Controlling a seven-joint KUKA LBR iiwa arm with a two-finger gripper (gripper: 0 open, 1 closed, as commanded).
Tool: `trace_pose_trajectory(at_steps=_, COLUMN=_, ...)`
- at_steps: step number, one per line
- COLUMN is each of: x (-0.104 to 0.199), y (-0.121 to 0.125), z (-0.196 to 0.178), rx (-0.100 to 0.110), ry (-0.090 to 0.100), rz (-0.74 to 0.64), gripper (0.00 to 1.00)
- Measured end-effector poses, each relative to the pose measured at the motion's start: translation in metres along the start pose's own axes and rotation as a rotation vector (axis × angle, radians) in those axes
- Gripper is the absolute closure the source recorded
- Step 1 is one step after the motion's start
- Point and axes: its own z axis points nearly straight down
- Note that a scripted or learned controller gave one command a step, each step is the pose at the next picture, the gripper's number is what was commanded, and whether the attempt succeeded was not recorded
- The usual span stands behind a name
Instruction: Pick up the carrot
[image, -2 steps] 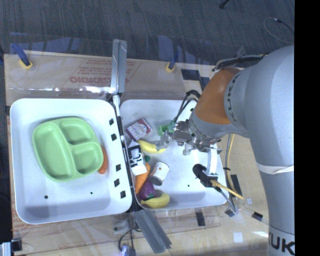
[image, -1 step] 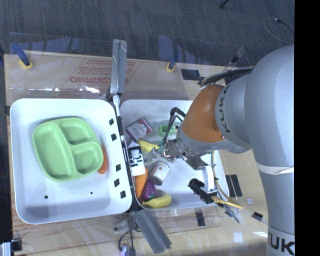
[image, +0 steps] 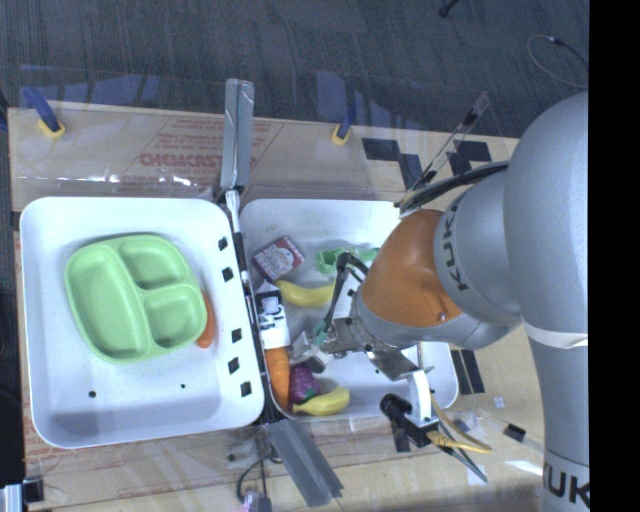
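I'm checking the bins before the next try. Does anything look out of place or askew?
One orange piece lies in the left bin, wedged against the right rim of the green tray rather than in a compartment. The other toy food is heaped in the right bin.

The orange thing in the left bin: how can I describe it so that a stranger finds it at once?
Look at the left white bin, which holds a green divided plate. The slim orange thing lies against that plate's right edge; it is the sole orange item in this bin.
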Motion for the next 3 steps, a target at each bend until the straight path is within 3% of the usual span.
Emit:
trace_pose_trajectory(at_steps=1, x=-0.022, y=0.047, z=0.004, rx=0.013, ry=0.009, rz=0.324, gripper=0.00)
trace_pose_trajectory(at_steps=2, x=0.066, y=0.043, z=-0.073, rx=0.018, ry=0.008, rz=0.326, gripper=0.00)
trace_pose_trajectory(at_steps=3, x=-0.001, y=-0.003, z=0.004, rx=0.017, ry=0.011, rz=0.567, gripper=0.00)
